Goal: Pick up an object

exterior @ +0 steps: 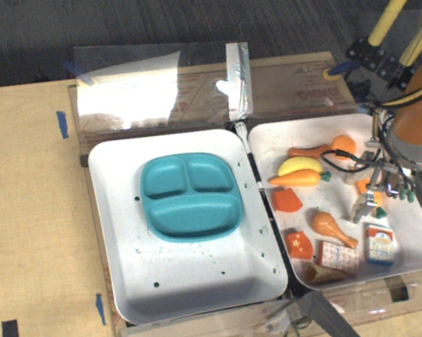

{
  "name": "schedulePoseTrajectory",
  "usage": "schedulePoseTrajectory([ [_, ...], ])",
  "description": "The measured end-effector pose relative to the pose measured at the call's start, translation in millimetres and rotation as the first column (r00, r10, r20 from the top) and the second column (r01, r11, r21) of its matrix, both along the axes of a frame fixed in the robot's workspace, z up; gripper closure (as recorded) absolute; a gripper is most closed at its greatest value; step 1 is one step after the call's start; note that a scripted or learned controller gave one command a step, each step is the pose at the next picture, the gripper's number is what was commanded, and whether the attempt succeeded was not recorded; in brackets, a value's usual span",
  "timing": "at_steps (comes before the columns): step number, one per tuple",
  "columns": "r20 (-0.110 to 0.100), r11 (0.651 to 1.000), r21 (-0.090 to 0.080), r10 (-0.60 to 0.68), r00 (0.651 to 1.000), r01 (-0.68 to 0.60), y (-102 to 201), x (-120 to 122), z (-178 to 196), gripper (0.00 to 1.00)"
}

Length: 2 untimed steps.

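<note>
My gripper hangs low over the right bin, near its right side, with cables around the wrist. Just below it stands a small white milk carton. To its left lies a brown toy drumstick. A small orange piece shows right beside the gripper; whether it is touched is unclear. Further left lie a yellow banana, an orange carrot, a red wedge, a red box and a patterned carton. An orange fruit sits at the back.
The left bin holds a teal divided plate. The arm's orange band overhangs the right bin's right rim. A clear plastic sheet lies behind the bins. Yellow-handled tools stand at the back right.
</note>
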State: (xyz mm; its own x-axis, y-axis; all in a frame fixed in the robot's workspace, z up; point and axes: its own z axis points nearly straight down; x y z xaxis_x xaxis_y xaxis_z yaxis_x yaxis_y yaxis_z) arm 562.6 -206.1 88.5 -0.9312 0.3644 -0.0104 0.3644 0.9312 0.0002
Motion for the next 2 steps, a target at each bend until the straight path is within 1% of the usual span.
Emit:
schedulePoseTrajectory([
  [1,0.015,1.000,-0.006,0.001,1.000,-0.001,-0.5,4.2,14.3,1.00],
  [2,0.009,0.996,0.003,-0.084,0.996,0.084,51.6,32.7,149.9,1.00],
])
